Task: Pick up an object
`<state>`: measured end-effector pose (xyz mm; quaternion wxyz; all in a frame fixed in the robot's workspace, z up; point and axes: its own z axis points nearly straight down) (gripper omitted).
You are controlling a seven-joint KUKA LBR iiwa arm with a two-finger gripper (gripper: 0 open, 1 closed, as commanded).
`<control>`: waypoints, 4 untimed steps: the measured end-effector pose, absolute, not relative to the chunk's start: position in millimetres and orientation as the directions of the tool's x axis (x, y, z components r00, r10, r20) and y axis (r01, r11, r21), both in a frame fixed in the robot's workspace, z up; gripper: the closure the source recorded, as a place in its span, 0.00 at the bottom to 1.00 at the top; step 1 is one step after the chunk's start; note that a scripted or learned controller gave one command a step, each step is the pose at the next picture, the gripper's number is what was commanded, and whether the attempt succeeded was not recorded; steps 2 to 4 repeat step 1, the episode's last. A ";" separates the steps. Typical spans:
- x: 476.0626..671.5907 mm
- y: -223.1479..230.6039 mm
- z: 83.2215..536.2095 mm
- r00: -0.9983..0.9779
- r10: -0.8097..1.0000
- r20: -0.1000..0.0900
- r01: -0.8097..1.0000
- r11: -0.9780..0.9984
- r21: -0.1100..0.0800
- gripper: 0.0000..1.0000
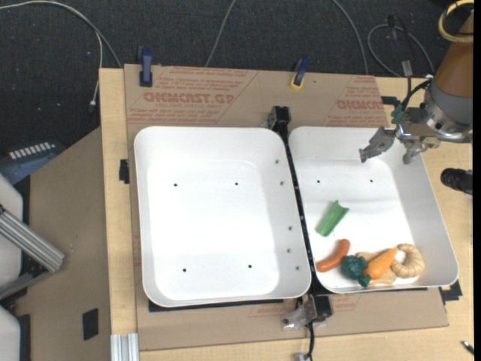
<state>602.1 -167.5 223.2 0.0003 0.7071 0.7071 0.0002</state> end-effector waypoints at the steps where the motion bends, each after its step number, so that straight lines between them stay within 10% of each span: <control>1: 530.3 -119.0 264.2 -0.002 1.000 0.001 1.000 0.002 0.003 0.00; 4: 530.3 -119.0 264.2 -0.002 1.000 0.001 1.000 0.002 0.003 0.00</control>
